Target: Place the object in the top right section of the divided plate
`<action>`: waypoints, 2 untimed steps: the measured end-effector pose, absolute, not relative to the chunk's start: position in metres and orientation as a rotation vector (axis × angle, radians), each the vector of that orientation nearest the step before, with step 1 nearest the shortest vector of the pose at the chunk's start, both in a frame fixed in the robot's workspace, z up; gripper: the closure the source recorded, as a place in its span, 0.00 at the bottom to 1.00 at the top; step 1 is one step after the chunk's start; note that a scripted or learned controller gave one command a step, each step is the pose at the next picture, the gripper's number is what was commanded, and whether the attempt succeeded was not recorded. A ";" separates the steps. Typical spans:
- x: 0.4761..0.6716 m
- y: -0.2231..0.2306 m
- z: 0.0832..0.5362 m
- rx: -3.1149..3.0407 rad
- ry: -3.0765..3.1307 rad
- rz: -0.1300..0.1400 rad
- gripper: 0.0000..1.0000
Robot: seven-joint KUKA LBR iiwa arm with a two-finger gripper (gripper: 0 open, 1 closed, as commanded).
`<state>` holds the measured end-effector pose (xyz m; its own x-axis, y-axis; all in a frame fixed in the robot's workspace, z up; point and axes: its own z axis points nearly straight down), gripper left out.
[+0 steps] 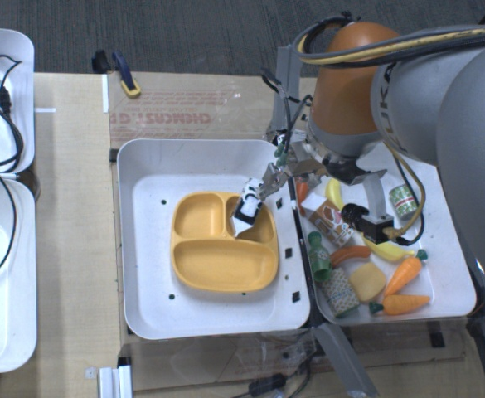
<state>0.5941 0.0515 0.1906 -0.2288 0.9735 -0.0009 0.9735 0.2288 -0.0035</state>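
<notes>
A yellow divided plate (pixel 223 251) lies in the left white bin (pixel 143 247), with two small sections at the top and one wide section below. My gripper (pixel 261 191) reaches in from the right, just past the wall between the bins. It is shut on a small white and black object (pixel 246 209). The object hangs tilted over the plate's top right section (pixel 260 229), at or just above its surface. Whether it touches the plate I cannot tell.
The right bin (pixel 449 222) holds several toy foods: a banana (pixel 385 249), carrots (pixel 404 276), a green can (pixel 403 201), a brown packet (pixel 329 220) and a cheese block (pixel 366 281). The arm's orange band (pixel 350 89) looms above. A cardboard sheet (pixel 184 110) lies behind the bins.
</notes>
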 end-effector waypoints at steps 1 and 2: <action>0.645 0.000 0.343 -2.023 -2.406 0.003 0.00; 0.659 -0.037 0.438 -2.194 -2.249 0.005 0.00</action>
